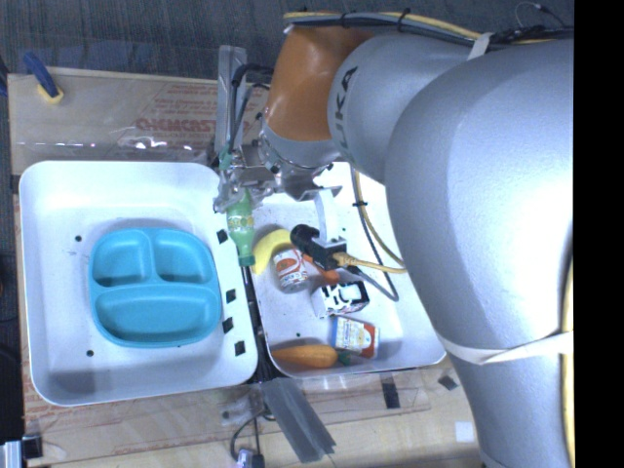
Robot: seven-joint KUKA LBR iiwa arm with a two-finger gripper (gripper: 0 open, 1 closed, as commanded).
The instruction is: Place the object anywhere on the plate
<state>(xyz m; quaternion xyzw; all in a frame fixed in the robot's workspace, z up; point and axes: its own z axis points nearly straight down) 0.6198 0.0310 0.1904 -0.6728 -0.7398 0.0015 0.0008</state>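
Looking down at the surface [107,100]: saw two white bins side by side. Found the blue plate [153,286], divided into compartments, sitting in the middle of the left bin [49,261], with the loose items in the right bin [414,334].

Spotted the claw [237,199] over the far end of the wall shared by the bins, hanging off the grey arm [468,164] below its orange band [302,76].

Located the green object [240,230] directly under the claw tip, touching it or nearly so. Looked elongated, lying along the divider with a paler yellow-green end pointing to the near side. Sat just right of the plate's right rim, apart from the plate.

Could not tell whether the claw was clenched on it or released; grip zone too blurred.

Noted in the right bin:
- yellow piece [270,245] just beside the green object
- can [290,271] touching the yellow piece
- white-and-black packet [341,297] near the can
- small bottle [353,337] with a red label
- orange piece [307,357] against the near wall

Logged a blue clamp [42,76] at the surface's far left corner.
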